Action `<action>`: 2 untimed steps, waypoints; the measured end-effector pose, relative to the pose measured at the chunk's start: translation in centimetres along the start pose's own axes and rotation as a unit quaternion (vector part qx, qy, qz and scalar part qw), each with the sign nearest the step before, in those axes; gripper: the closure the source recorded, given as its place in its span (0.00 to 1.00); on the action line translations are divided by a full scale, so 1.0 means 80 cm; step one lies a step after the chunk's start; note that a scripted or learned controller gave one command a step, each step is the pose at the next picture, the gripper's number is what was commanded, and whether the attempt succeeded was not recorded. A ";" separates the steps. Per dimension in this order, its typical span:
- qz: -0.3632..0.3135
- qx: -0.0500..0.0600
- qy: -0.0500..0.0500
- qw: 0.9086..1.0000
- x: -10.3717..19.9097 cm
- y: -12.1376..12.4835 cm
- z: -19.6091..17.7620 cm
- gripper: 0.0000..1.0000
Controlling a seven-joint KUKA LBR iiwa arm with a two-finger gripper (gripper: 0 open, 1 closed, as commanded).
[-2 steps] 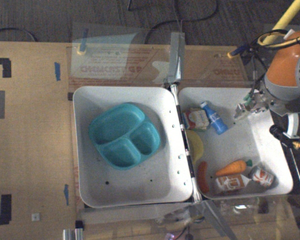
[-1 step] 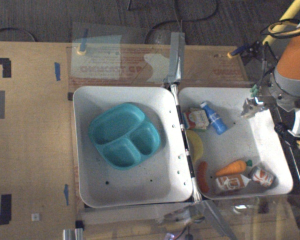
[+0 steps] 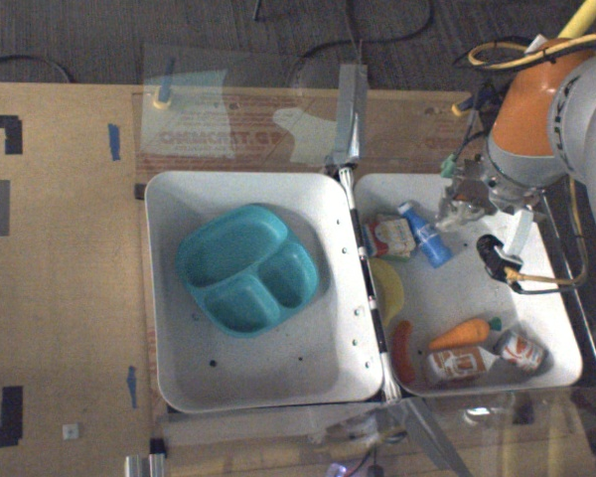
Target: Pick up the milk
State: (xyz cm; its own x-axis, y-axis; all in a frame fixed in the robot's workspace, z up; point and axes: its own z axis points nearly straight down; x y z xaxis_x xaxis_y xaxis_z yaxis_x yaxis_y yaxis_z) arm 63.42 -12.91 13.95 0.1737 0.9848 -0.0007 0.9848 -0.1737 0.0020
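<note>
A small white and red carton (image 3: 390,237), which I take for the milk, lies on its side at the left wall of the right bin (image 3: 551,296). A blue bottle (image 3: 425,235) with a white cap lies right beside it. My gripper (image 3: 461,211) hangs over the upper part of the right bin, just right of the blue bottle's top end and a short way right of the carton. Nothing shows held in it. The wrist hides the gripper's underside.
The right bin also holds a yellow piece (image 3: 386,288), a red sausage (image 3: 402,350), a carrot (image 3: 461,333), a brown-labelled bottle (image 3: 459,364) and a small can (image 3: 521,349). A black cable end (image 3: 494,254) dangles below the wrist. A teal divided plate (image 3: 246,267) sits in the left bin (image 3: 179,356).
</note>
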 end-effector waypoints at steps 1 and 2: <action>0.071 0.000 0.000 0.997 -0.021 0.043 -0.135 1.00; 0.138 0.000 -0.001 0.990 -0.071 0.056 -0.188 1.00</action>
State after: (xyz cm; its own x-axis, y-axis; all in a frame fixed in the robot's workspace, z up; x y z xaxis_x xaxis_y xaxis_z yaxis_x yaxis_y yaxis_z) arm 66.81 -19.28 28.97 0.4370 0.8995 -0.0010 0.8995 -0.4369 0.0031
